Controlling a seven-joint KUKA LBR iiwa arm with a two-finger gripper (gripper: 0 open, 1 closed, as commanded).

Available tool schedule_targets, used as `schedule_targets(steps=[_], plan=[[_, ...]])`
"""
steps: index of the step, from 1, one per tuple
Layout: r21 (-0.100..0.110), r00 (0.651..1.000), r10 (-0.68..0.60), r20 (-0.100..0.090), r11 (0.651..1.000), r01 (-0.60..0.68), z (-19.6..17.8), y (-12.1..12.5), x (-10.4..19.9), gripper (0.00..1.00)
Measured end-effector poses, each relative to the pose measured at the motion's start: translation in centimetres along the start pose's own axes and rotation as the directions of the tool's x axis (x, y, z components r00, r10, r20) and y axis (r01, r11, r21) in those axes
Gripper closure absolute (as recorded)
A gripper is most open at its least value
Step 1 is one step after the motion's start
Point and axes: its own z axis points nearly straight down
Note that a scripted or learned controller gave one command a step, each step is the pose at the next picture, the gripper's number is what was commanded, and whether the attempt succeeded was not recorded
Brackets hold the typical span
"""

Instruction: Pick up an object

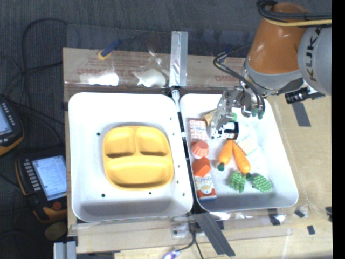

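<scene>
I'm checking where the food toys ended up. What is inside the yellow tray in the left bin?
The yellow tray shows three bare compartments. The toys, including two carrots, lie in the right bin. The bin floor under the tray is covered.

A single fixed camera looks down at a slant from above the bench (315, 161), far enough to take in both white bins: left bin (86, 112) and right bin (280, 161) mid-frame.
</scene>
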Motion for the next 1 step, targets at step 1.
schedule_targets(steps=[1], plan=[[0.002,0.989,-0.149,0.000,0.989,0.149,-0.64,0.41,-3.04,1.00]])
